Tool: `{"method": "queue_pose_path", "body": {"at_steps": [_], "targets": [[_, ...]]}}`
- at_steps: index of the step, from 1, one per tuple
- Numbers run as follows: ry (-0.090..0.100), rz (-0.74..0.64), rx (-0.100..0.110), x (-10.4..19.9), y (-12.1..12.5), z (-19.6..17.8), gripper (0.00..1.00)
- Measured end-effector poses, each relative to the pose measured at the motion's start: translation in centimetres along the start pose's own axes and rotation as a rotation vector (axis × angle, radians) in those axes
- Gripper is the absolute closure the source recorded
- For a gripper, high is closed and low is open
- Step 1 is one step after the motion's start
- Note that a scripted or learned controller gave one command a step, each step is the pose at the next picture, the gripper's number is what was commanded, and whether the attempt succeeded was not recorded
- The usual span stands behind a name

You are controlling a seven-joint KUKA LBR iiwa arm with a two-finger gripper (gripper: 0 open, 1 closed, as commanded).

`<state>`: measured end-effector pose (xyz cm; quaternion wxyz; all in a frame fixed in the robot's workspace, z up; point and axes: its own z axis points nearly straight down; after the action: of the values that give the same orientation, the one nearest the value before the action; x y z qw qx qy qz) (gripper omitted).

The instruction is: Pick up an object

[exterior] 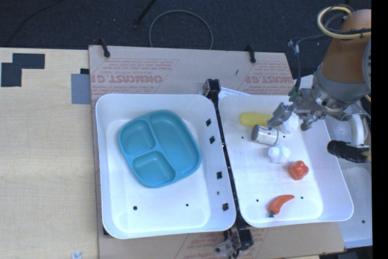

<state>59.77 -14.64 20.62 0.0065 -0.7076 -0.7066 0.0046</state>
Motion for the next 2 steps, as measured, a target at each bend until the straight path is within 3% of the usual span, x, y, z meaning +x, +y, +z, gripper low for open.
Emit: {"method": "queue_pose_path", "body": {"at_steps": [1,2], "targets": [[-0.002,-0.002,-0.013,0.0,0.3,-0.8,0.0],[-0.001,-0.001,-0.008,0.9,0.1,5.0,0.0]]}}
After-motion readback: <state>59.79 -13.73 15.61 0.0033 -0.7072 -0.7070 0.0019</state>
